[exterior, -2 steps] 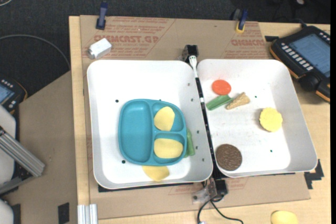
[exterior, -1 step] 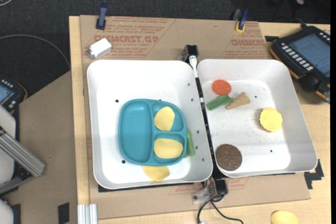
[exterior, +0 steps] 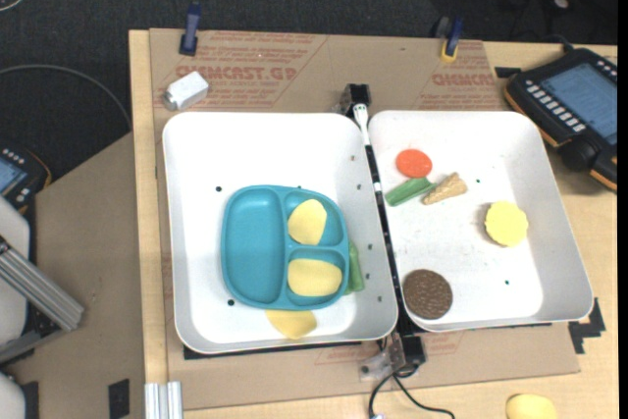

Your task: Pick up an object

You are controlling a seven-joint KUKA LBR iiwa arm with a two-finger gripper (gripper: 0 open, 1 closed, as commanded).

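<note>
The right bin (exterior: 520,137) holds a red round piece (exterior: 413,162), a green stick (exterior: 407,191), a tan wedge (exterior: 445,190), a yellow disc (exterior: 506,224) and a brown speckled disc (exterior: 428,293). In the left bin (exterior: 196,152) lies a blue compartment tray (exterior: 253,245) with a yellow piece (exterior: 307,222) in its upper right section and another yellow piece (exterior: 314,277) in its lower right section. A third yellow piece (exterior: 291,321) lies on the bin floor at the tray's near edge. A green sliver (exterior: 354,268) sits against the tray's right side.
A white block (exterior: 186,90) rests on the cardboard behind the left bin. Blue clamps (exterior: 190,28) (exterior: 450,36) grip the board's far edge. A black handheld pendant (exterior: 574,103) lies at the right. A yellow object (exterior: 530,406) sits at the bottom right, off the board.
</note>
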